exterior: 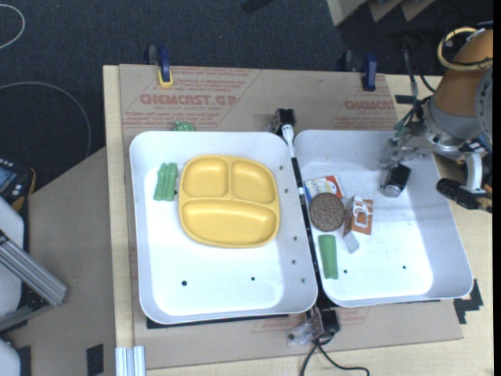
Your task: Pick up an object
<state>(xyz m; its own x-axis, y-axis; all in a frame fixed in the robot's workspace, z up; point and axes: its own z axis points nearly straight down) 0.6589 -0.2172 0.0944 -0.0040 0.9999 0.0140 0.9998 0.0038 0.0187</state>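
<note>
The yellow plate filled the middle of the left bin, with a green piece just beside it on the left, so the widest open floor lay along that bin's lower part. In the right bin a cluster crowded the left wall: a printed packet, a brown disc, an orange packet and a green bar. That bin's centre and lower right lay bare. The arm and gripper occupied its upper right corner.

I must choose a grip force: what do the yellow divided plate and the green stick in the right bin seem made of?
The yellow divided plate looks like moulded plastic, satin: even colour, rounded ridges, soft highlights. The green stick may be plastic or foam, matt: flat colour, straight edges; too small to tell.
</note>
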